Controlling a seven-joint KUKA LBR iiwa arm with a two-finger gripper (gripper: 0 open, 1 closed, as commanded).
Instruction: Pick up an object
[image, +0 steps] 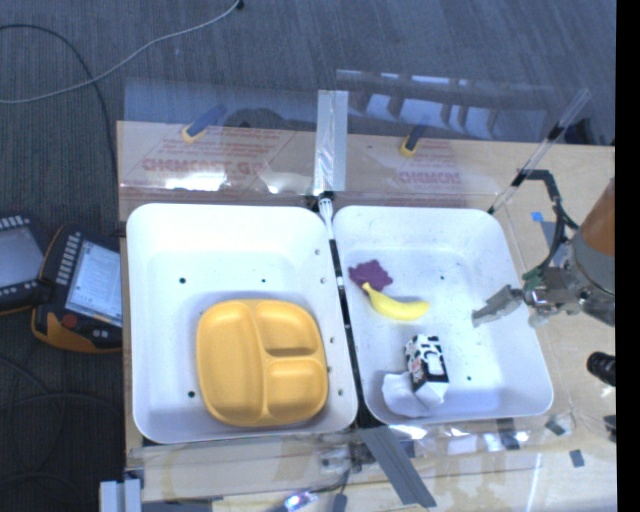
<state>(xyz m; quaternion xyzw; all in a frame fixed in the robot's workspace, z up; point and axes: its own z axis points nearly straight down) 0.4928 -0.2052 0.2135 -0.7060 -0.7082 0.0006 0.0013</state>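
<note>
Nearest our vantage, a white crumpled cloth (408, 396) lies at the 6 o'clock edge of the right bin (505, 395), with a small black-and-white carton (427, 360) touching it at 1 o'clock. We see a yellow banana (394, 304) just beyond, near the bin's centre, and a purple object (371, 272) touching the banana's stem end at about 11 o'clock. At 3 o'clock in this bin the gripper (497, 305) of the grey arm reaches in over the rim, hovering above bare white floor, well apart from the banana and the carton; its grey fingers (490, 308) look to lie close together with nothing between them, so we read it as clenched on nothing. Across the shared divider, the left bin (165, 250) holds 1 yellow compartment tray (262, 360) resting flat toward its 6 o'clock side. At 9 o'clock of the bench, a handheld control pendant (85, 290) sits on the dark carpet.
</note>
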